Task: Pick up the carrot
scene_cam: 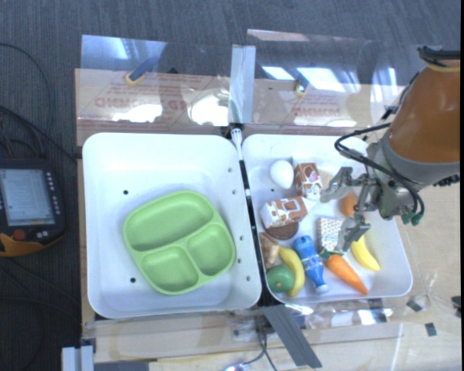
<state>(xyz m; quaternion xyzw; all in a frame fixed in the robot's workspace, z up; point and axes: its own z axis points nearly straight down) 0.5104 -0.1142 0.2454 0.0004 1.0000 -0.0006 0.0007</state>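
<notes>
Carrot lies at right bin front, beside bottle and banana. Gripper hovers just above and behind it, fingers spread, nothing between them. Approach step, by your read. Next: shift toward front, descend straddling carrot, close.

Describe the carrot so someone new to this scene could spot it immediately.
Look in the right bin, at its near right corner. The carrot lies there just below the gripper, between a blue bottle and a yellow banana. It is the orange tapered piece with a green top.
</notes>
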